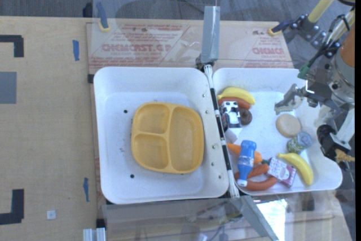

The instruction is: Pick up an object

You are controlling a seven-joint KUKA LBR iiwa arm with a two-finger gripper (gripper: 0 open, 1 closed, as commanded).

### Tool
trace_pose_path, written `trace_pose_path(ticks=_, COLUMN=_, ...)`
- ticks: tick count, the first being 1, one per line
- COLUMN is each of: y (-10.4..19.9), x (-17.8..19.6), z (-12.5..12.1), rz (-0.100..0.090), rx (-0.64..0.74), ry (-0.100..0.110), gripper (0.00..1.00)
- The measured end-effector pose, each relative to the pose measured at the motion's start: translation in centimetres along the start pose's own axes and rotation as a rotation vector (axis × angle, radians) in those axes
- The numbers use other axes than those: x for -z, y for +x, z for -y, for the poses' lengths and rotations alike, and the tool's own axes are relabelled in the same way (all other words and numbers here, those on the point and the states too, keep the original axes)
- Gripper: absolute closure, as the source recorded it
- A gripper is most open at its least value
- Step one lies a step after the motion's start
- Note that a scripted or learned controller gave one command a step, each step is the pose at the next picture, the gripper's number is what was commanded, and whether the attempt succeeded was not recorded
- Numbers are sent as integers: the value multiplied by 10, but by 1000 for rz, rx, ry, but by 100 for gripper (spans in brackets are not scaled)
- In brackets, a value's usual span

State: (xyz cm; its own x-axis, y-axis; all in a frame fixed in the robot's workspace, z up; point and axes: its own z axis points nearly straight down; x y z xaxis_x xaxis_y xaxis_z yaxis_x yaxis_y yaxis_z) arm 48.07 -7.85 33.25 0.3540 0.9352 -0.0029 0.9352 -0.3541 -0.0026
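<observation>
Reaching in from the right edge, the arm (344, 65) is cut off by the frame, so little more than its wrist and a tangle of cables and yellow tubing shows. Its gripper (290, 97) hangs over the upper part of the right bin (265, 73), above and a little to the right of a pale round object (288, 125). I cannot tell from this slant how the claw stands, and nothing shows clamped in it.

The right bin holds a crowded heap. Taking the pale round object as the mark: up and to its left lies a banana (237, 94) near the divider between the bins, with a small black-and-white toy (231, 114) just under that banana, too small to name with confidence. Down and to the left stands a blue bottle (246, 160), lying across some carrots (256, 178) that are partly hidden under it. Just below and to the right sits a mottled green-blue lump (299, 143), blurred, and below that a second banana (300, 166) touching a pink packet (282, 171) whose print is unreadable.

Far to the left of the pale round object, the left bin (113, 121) holds a yellow divided tray (167, 137), lying flat.
</observation>
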Motion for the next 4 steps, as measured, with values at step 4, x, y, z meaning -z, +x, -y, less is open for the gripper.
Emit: trace_pose_path(ticks=4, y=-92, x=-72, z=-51, rz=-1, rx=-98, ry=0, gripper=0)
